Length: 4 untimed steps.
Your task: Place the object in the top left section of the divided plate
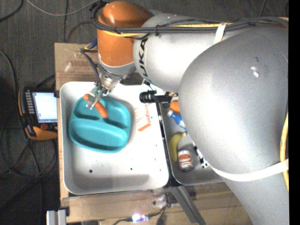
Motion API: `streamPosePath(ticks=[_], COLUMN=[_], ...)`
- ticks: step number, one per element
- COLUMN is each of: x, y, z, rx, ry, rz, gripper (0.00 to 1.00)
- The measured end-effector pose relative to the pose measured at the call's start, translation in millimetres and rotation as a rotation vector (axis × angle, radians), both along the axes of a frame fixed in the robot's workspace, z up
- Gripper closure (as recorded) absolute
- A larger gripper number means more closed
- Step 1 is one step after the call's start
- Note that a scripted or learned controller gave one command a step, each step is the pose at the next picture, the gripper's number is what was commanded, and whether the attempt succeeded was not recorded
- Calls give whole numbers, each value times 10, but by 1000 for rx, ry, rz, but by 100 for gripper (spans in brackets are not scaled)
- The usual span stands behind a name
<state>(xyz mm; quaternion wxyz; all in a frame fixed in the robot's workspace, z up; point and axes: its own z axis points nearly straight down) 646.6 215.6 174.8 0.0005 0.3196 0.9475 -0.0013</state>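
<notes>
Nearest, lower right of frame: huge smooth grey arm (234,102), blocking most of the right bin (174,170). Peeking out beneath: small can with red label (185,160), yellow item (174,144), something blue (178,120). Left of centre: shallow white left bin (112,172), glossy, rounded corners, a few dark specks on the floor. Inside, teal divided plate (101,125), moulded plastic with raised ridges; orange-and-white scrap (143,120) just beside it to the right. Farther up: gripper (97,97) at the plate's upper-left section, thin fingers closed around an orange carrot-like object (99,106), one end over the divider ridge. Beyond: orange wrist band (117,32), cables, wooden bench edge (70,60). Far left: handheld pendant (40,109) with lit screen on the dark carpet.
</notes>
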Motion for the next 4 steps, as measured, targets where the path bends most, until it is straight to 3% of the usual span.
streamPosePath(ticks=[1, 2, 3, 4], x=[114, 106, -150, -106], y=[-578, 11, -288, 171], z=[-107, 34, -276, 498], rx=[1, 6, 2, 2], ry=[0, -1, 1, -2], rz=[348, 344, 377, 533], gripper=[100, 100, 100, 100])
